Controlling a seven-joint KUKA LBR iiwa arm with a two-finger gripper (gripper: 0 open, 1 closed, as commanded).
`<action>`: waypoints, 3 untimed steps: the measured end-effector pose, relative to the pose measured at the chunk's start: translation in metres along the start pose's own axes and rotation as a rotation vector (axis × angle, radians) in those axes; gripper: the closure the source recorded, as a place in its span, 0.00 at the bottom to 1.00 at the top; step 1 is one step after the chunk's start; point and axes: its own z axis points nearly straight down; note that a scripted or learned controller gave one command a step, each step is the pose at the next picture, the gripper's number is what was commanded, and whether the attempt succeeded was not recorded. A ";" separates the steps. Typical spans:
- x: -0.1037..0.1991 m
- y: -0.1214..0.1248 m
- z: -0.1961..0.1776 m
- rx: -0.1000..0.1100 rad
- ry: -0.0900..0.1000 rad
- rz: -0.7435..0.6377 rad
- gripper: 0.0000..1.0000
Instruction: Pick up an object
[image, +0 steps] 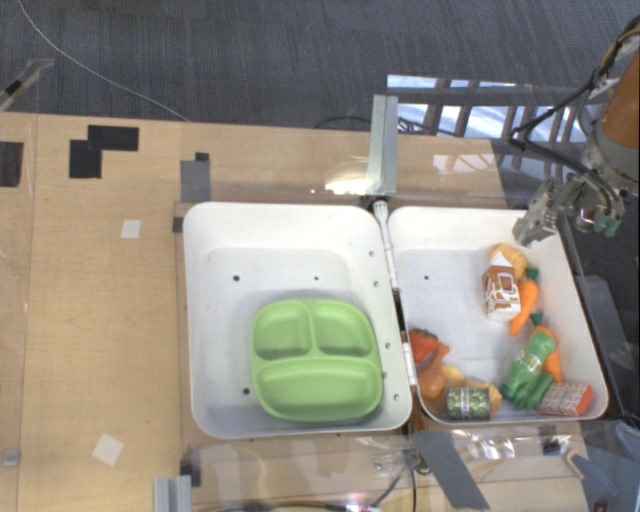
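My gripper (566, 216) hangs over the far right corner of the right bin (440, 250), open, with nothing between its fingers. Just below it a brown and white carton (499, 290) stands by an orange carrot (526, 300), with a yellow item (510, 258) behind the carton. Toward the bin's front lie a green bottle (531, 366), a red and white box (566, 398), a green can (468, 402) and a red-orange vegetable (427, 349). All these objects lie apart from the gripper.
The left bin (230, 260) holds a green divided plate (317, 358). A metal post (383, 145) stands behind the seam between the bins. Cables and a metal frame (545, 125) run behind the right bin near the arm.
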 end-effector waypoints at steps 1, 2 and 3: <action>0.002 0.000 0.006 0.001 0.011 0.000 0.00; 0.008 -0.003 0.141 -0.001 0.023 -0.197 0.00; 0.011 -0.015 0.187 0.000 0.007 -0.156 0.00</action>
